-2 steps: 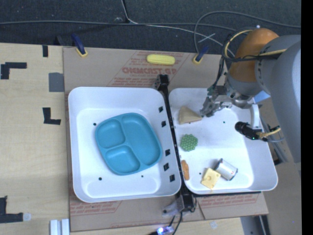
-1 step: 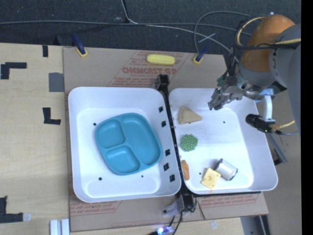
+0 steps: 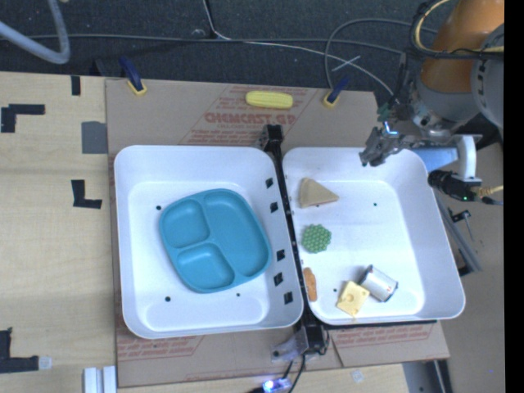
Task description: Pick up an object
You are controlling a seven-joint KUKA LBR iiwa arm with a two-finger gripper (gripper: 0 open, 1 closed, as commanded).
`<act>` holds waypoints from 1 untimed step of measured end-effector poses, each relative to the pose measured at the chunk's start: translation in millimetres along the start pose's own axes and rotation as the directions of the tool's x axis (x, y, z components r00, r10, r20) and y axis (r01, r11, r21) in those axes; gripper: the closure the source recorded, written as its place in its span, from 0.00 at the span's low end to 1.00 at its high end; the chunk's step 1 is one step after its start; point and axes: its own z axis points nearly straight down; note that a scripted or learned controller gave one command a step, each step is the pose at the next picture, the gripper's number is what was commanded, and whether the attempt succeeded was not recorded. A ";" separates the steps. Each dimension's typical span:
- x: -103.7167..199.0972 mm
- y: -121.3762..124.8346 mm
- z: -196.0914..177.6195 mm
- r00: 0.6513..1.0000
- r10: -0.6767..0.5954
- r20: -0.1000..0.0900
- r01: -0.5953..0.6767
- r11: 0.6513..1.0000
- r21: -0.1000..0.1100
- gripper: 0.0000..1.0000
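At the far left of the surface (image 3: 49,219), pale wood with black tape marks shows beside a sheet of brown cardboard (image 3: 205,121) that lies under both bins. The left bin (image 3: 135,178) holds a blue divided plate (image 3: 214,240), lying flat near the bin's middle with three compartments, all bare. On the cardboard beyond the bins, near the far edge, lies a yellow banana-shaped toy (image 3: 268,99), well apart from everything in the bins. Two blue and yellow clamps (image 3: 131,76) pin the cardboard's far edge, one to the left and one to the right of the toy.

A black divider strip (image 3: 282,219) runs between the bins. In the right bin (image 3: 434,244), a tan wedge (image 3: 315,193) lies toward the far left part, a round green knobbly object (image 3: 316,237) sits just nearer than it, and a small orange piece (image 3: 310,283) lies against the bin's left wall near the front. Toward the near right, a yellow block (image 3: 353,298) touches a small silver and black cylinder (image 3: 380,284).

The hand (image 3: 378,149) hangs over the far rim of the right bin, above and well apart from all these objects. Whether it is released or clenched cannot be told; nothing is seen in it. The grey arm (image 3: 458,64) with its orange band rises to the far right.
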 end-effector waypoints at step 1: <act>0.5 0.3 -1.2 1.000 0.001 -0.001 -0.001 1.000 0.006 1.00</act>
